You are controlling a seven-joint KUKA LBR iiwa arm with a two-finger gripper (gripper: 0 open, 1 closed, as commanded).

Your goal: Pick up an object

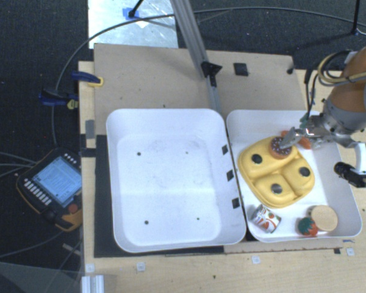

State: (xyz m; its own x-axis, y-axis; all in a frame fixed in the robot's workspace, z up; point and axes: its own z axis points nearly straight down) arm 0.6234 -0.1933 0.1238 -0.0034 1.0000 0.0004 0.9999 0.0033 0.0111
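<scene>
Note the gripper (287, 141) sits low over the yellow tray (276, 171) — grip state cannot be told — nothing lifted yet, pick remains.

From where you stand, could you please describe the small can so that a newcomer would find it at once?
Look in the right-hand shallow white bin, at its near left corner. Just below the big yellow plastic tray lies a small red-and-white printed can, tipped on its side. Its neighbours, a tan round disc and a green-and-red ball, are plain and unprinted.

Readable text: none.
Small can (266, 218), right bin (348, 221) front: print too blurred.
Handheld controller (53, 185), left of left bin (119, 163): lit screen, unreadable.
</scene>
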